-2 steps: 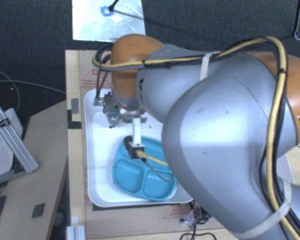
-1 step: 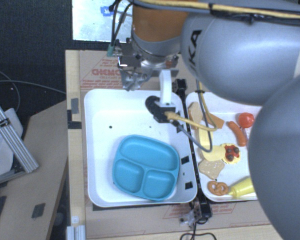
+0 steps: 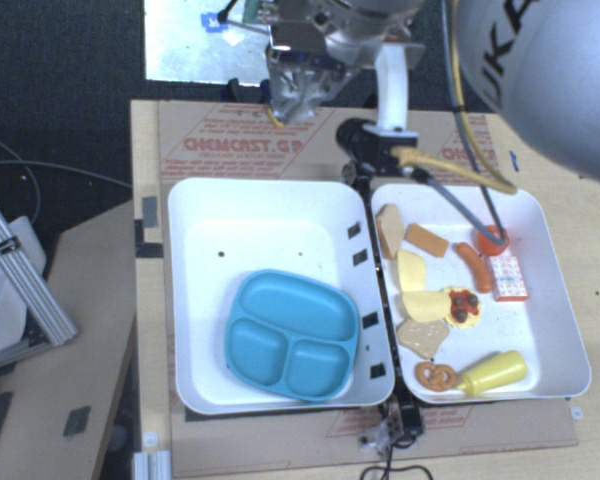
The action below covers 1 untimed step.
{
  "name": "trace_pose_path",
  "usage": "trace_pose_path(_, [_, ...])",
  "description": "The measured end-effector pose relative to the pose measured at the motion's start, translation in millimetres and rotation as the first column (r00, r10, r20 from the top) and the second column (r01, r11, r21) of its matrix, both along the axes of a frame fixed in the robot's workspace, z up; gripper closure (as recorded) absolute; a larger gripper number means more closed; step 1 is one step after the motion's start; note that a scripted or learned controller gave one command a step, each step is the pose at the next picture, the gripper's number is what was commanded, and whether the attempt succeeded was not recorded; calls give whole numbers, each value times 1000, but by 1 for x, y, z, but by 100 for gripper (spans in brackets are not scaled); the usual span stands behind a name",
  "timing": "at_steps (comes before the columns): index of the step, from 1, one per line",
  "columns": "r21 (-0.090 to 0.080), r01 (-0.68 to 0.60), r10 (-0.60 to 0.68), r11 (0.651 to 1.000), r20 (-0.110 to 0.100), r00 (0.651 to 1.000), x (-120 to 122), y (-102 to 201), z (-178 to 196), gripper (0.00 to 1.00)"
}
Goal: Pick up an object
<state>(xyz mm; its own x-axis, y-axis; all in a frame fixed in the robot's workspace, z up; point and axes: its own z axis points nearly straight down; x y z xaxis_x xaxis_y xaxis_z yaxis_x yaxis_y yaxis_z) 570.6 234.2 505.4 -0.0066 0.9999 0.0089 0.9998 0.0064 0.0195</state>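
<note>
Toy food crowds the right white bin [image 3: 555, 268], and nearest the camera, along its near edge, lie a yellow plastic squeeze bottle [image 3: 495, 371] and a small brown pretzel [image 3: 435, 375] just beside it. Behind them sit a tan toy bread slice [image 3: 423, 336], a yellow cheese-like slab [image 3: 425, 305] touching a small round piece with red and dark toppings [image 3: 464, 306], and a red-and-white packet [image 3: 508, 278] toward the right wall. Farther back are a reddish toy sausage [image 3: 473, 266], a pale yellow wedge [image 3: 411, 268], an orange block [image 3: 427, 239] and a tan slice [image 3: 389, 230] by the far-left corner. The left white bin [image 3: 195, 218] bears a blue three-compartment plastic plate [image 3: 292, 334] in its near half. Farthest off, the gripper [image 3: 298, 93] hangs beyond the left bin's far edge, over the printed cardboard sheet [image 3: 230, 143], well apart from every piece; it is blurred, so I cannot tell whether it is spread or pressed together, and nothing is seen in it. The pick, I judge, has not begun. The risks lie in the packing: pieces touch or sit close, so a descent could nudge a neighbour or catch two at once, flat slices may offer no edge, and the rounded bottle could squirt free.
</note>
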Motion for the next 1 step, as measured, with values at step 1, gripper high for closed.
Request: trace_pose_path(1, [-12, 15, -15, 1000, -18, 1000, 58, -88, -34, 100])
